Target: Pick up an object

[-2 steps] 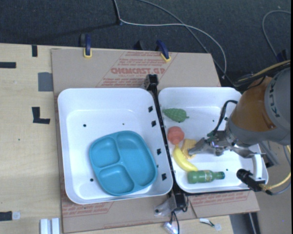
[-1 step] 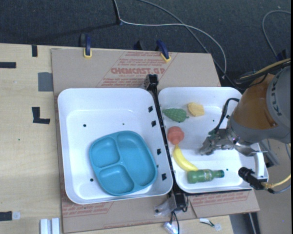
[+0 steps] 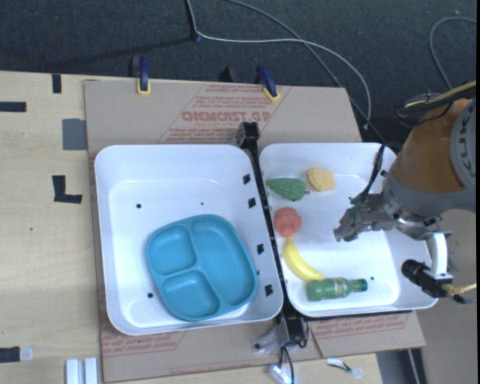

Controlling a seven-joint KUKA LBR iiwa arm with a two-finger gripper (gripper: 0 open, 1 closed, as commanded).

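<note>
The right bin (image 3: 382,293) holds several small items. A green leafy toy (image 3: 287,188) and a yellow lumpy piece (image 3: 321,180) lie near its far side. A pink-red ball (image 3: 287,221) sits by the divider, with a yellow banana (image 3: 300,263) just in front of it. A green bottle (image 3: 336,288) lies on its side along the near wall. My gripper (image 3: 349,227) hangs over the bare middle of this bin, right of the ball and above the bottle. Nothing shows between its fingers.
The left bin (image 3: 116,182) holds a blue divided plate (image 3: 200,266). Both bins rest on a cardboard sheet (image 3: 216,106) clamped at the back. Cables run across the dark floor behind. The arm's orange band (image 3: 430,160) fills the right side.
</note>
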